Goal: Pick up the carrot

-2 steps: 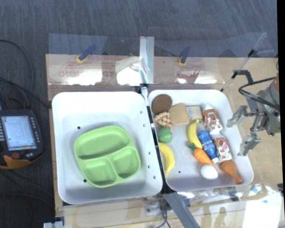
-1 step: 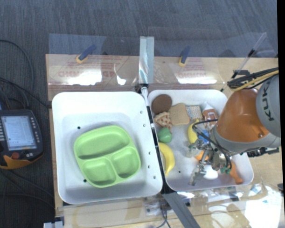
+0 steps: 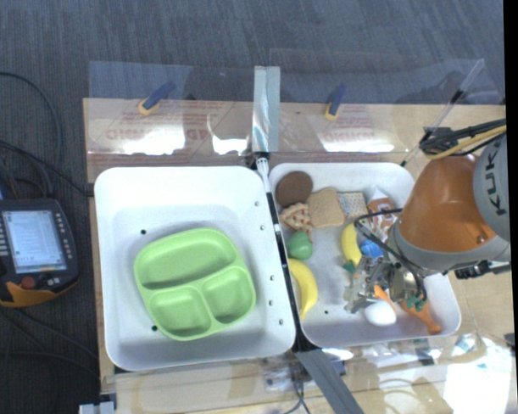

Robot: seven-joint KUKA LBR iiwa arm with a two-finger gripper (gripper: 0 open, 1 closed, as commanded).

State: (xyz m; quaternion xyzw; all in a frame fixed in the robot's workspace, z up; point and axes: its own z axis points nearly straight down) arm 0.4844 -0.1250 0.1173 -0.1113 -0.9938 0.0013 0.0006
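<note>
A: While the arm (image 3: pixel 450 212) hangs over the right bin (image 3: pixel 331 331), where's the carrot (image 3: pixel 415 311)?
B: Near corner of that bin, orange, lying at a slant just beside the white egg (image 3: pixel 381 313), partly under the wrist.
A: Gripper (image 3: pixel 382 284)?
B: Low over the egg, right by the carrot's upper end. Can't tell how the claw stands; the wrist and clutter mask it.
A: Rest of the bin?
B: Banana (image 3: pixel 304 281) along the divider side, green piece (image 3: pixel 299 245) above it, brown ball (image 3: pixel 294 187) at the far corner, bread slice (image 3: pixel 324 207) beside that.
A: Left bin (image 3: pixel 115 215)?
B: Green divided plate (image 3: pixel 194 281).
</note>
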